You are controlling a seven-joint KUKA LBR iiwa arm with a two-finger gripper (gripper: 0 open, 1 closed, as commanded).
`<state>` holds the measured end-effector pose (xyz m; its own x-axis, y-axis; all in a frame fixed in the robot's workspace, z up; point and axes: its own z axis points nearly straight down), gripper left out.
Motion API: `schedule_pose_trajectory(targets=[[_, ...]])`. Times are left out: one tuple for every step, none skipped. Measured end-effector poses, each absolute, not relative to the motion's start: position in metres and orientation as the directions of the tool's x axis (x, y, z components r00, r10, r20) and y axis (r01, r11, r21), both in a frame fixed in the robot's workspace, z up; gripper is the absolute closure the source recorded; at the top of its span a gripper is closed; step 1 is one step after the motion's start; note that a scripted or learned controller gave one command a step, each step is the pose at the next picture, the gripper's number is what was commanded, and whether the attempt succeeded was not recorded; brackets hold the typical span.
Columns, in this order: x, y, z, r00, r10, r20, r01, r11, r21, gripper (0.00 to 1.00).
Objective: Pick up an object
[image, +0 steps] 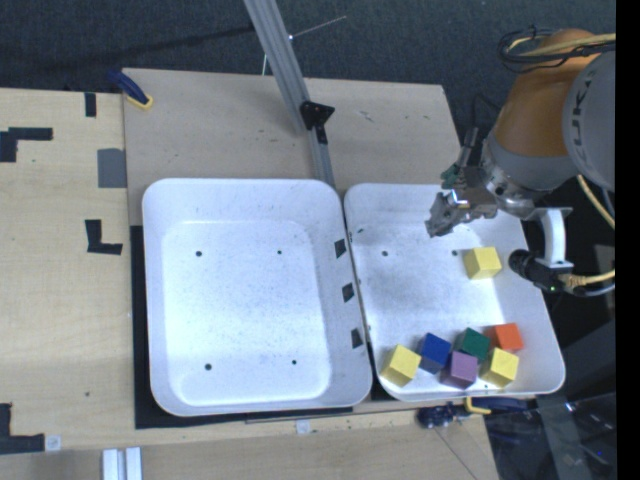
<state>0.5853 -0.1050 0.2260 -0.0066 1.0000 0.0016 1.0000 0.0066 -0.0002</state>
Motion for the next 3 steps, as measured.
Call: schedule_pose_trajectory(targets=[[0.595,-0.054,0.235,-0.007,1.000,0.002,1.000,0.007,-0.001,1.00],[0.595,0.005,0.243,-0.008,1.000,0.002,1.000,0.008,0.000,1.00],[0.590,0.061,0.245,-0.008,1.000,0.002,1.000,0.008,-0.001,1.00]])
